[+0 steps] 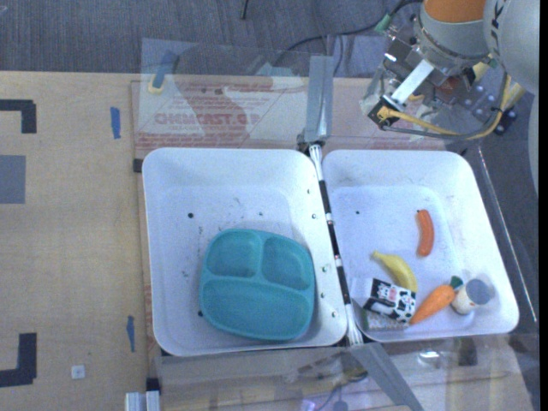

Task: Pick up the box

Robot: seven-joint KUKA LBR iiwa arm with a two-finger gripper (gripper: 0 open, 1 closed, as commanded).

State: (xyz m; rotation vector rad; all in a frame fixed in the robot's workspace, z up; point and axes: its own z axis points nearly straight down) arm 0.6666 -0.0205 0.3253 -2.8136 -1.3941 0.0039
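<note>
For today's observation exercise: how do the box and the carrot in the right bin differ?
The box is black and white with flat faces and corners; the carrot is orange, long and tapered with a green top. The box lies at the bin's left near corner; the carrot lies to its right, angled. Both rest on the floor of the right bin, close together.

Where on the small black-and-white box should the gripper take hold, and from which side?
Probably from straight above, across the box's shorter width. It lies flat and slightly tilted near the right bin's front-left corner, with the banana and carrot very close beside it, so a sideways approach looks crowded.
</note>
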